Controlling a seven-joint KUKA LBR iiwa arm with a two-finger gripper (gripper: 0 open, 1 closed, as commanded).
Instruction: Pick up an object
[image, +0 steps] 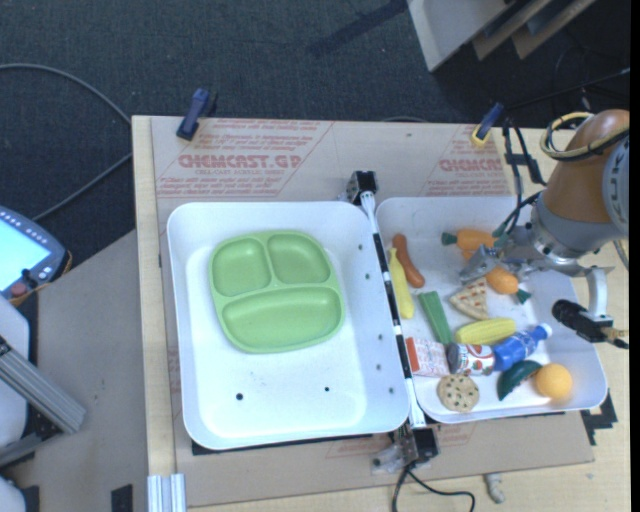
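Jaws state can't be told, low in the right bin (590, 395) by an orange piece (503, 281). Approach step; next: close, lift, verify hold.

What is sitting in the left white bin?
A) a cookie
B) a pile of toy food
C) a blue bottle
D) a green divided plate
D: the green divided plate lies alone in the left bin, while the toy food, including the cookie and the blue bottle, lies in the right bin.
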